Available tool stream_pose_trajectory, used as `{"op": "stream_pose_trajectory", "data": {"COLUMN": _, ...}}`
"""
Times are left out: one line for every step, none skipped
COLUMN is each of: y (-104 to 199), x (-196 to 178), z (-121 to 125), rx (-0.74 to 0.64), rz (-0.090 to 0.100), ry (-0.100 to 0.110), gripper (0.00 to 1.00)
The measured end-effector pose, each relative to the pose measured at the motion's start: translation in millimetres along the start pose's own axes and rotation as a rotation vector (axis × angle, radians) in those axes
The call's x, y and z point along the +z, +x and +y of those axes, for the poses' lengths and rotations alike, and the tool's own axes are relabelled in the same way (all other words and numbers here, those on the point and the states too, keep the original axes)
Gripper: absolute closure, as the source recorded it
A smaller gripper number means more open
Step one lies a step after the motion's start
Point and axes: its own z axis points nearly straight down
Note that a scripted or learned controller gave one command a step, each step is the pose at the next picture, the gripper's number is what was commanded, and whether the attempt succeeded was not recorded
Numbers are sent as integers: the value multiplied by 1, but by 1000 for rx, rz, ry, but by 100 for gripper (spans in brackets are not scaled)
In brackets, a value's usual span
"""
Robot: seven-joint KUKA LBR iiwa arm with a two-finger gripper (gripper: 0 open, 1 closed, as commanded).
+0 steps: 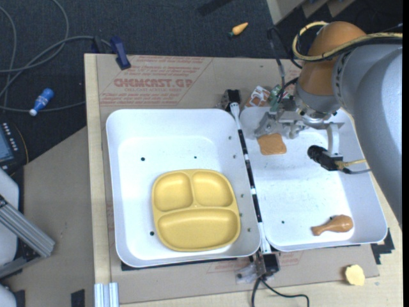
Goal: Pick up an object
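In the right bin (pixel 300 235) a flat brown toast-like piece (pixel 273 145) lies near the far left corner. A brown drumstick (pixel 332 225) rests near that bin's front right edge. My gripper (pixel 280 128) hangs just behind and above the toast piece, its fingers apart and nothing between them. The grey arm with its orange band (pixel 326 56) comes in from the upper right and hides the bin's far right part.
The left bin (pixel 128 133) holds a yellow divided plate (pixel 195 210). A black part with a yellow cable (pixel 323 157) hangs by the arm over the right bin. A small wrapper (pixel 258 96) lies behind the bins, and a yellow lump (pixel 353 274) sits on the bench at front right.
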Motion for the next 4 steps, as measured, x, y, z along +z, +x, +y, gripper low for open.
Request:
{"op": "stream_pose_trajectory", "data": {"y": 0, "x": 0, "z": -11, "rx": 2, "rz": 1, "ry": 5, "gripper": 0}}
{"op": "stream_pose_trajectory", "data": {"y": 0, "x": -11, "z": -10, "rx": 0, "rz": -1, "ry": 0, "gripper": 100}}
{"op": "stream_pose_trajectory", "data": {"y": 0, "x": -11, "z": -10, "rx": 0, "rz": -1, "ry": 1, "gripper": 0}}
{"op": "stream_pose_trajectory", "data": {"y": 3, "x": 1, "z": 0, "rx": 0, "rz": 0, "ry": -1, "gripper": 0}}
